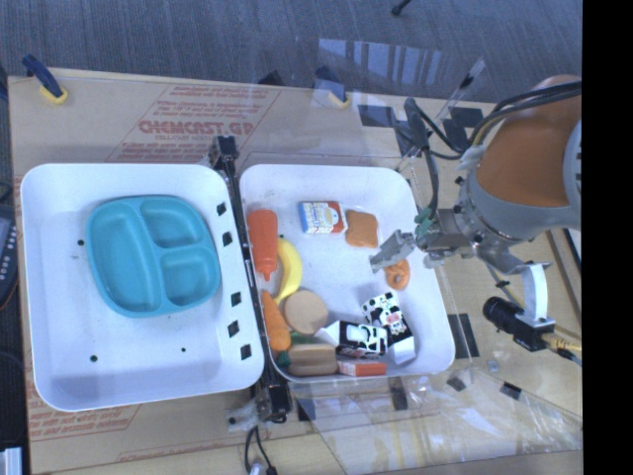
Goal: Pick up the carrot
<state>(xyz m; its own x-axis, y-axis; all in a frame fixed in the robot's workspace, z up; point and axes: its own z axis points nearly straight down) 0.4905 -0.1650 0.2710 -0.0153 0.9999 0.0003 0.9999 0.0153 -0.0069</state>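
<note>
The carrot (276,323), a short orange tapered piece, lies against the left wall of the right bin (425,295), towards the front, between a banana (289,268) and a tan bun (306,311). My gripper (393,253) hangs low over the right side of the same bin, well to the right of the carrot and apart from it. A small orange ring-shaped piece (398,274) lies just beneath the gripper. Whether it touches the gripper is unclear.
The right bin also holds a long red-orange bottle (262,240), a white and blue carton (319,217), an orange-brown piece (362,229), black and white cow-pattern cartons (381,325) and a brown sandwich (313,358). A blue divided plate (153,255) sits in the left bin (49,364).
</note>
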